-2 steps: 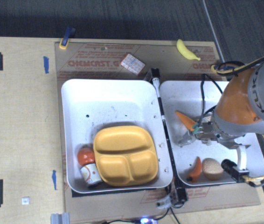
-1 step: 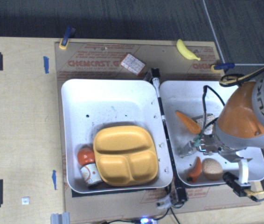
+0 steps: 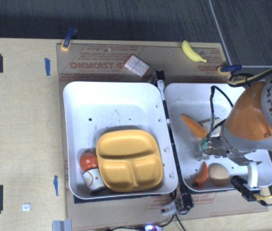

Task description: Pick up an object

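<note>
In the right bin (image 3: 184, 105) an orange carrot-shaped piece (image 3: 192, 124) lies near the middle. A red-orange elongated piece (image 3: 201, 174) and a tan round bun-like object (image 3: 218, 173) rest by the front wall. My gripper (image 3: 208, 147) hangs over the bin floor between the carrot piece and the bun, just right of the carrot's tip. The grey and orange arm (image 3: 251, 121) covers the bin's right part. I see nothing held in the gripper.
The left bin (image 3: 78, 100) holds a large yellow compartment tray (image 3: 129, 159), with a red ball (image 3: 88, 161) and a small white and orange can (image 3: 93, 178) at its left. A yellow banana (image 3: 192, 52) and a small patterned card (image 3: 136, 65) lie on the board behind the bins.
</note>
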### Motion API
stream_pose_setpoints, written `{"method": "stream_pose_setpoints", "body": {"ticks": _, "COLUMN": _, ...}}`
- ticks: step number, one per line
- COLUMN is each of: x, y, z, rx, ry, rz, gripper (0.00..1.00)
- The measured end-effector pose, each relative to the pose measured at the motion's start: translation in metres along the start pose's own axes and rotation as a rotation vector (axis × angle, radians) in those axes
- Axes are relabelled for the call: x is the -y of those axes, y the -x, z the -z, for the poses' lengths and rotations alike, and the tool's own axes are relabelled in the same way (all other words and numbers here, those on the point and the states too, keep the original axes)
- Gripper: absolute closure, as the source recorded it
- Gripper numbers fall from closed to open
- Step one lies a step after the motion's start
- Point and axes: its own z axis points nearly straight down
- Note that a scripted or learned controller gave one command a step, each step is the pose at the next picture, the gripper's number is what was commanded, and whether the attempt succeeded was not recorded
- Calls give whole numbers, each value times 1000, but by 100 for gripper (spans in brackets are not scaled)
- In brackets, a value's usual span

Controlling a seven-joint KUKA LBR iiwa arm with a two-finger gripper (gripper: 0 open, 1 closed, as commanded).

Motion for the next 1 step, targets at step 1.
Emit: {"method": "stream_pose_setpoints", "body": {"ticks": 1, "x": -43, "y": -79, "z": 88, "rx": -2, "ry": -8, "rz": 1, "gripper": 100}}
